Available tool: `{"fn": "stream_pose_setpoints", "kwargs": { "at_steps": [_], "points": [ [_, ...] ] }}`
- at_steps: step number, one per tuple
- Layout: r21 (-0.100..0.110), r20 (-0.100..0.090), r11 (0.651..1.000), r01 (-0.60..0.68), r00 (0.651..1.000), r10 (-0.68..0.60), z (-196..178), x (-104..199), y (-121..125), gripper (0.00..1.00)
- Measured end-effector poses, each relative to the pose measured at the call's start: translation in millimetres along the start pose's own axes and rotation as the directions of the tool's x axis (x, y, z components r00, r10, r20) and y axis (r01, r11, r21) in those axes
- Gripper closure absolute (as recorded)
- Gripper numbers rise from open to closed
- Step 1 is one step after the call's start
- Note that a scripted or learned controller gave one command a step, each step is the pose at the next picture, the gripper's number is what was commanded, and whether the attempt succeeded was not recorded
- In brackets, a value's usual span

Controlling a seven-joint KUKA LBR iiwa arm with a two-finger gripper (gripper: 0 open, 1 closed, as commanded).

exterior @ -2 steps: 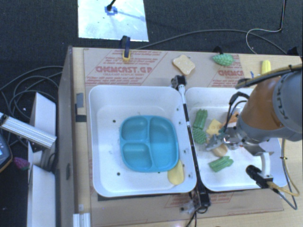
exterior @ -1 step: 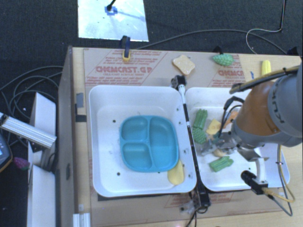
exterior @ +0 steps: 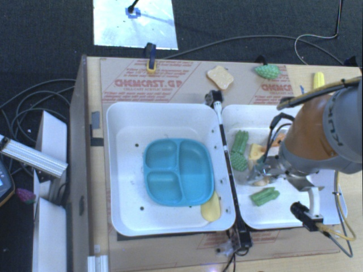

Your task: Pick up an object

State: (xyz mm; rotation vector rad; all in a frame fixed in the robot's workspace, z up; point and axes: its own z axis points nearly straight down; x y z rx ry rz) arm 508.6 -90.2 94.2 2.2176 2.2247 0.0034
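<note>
The right bin (exterior: 273, 217) holds several toy foods: a long green piece (exterior: 240, 141), a rounder green piece (exterior: 239, 162), a flat green piece (exterior: 265, 196), a yellow wedge (exterior: 257, 151) and an orange bit (exterior: 276, 143). My gripper (exterior: 260, 172) is low in this bin, just right of the rounder green piece and above the flat green one. A small tan item (exterior: 260, 181) lies directly under it. The grey and orange arm (exterior: 317, 135) hides the bin's right half.
The left bin (exterior: 129, 152) holds a blue divided plate (exterior: 177, 171) and a yellow piece (exterior: 211, 209) at its near right corner. Behind the bins on the cardboard lie a toast slice (exterior: 220, 77), a green item (exterior: 267, 71) and a yellow item (exterior: 318, 80).
</note>
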Motion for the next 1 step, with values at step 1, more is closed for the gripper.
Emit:
{"fn": "stream_pose_setpoints", "kwargs": {
  "at_steps": [1],
  "points": [
    [0.000,0.000,1.000,0.000,1.000,0.000,-90.3,76.5,53.5,1.00]
  ]
}}
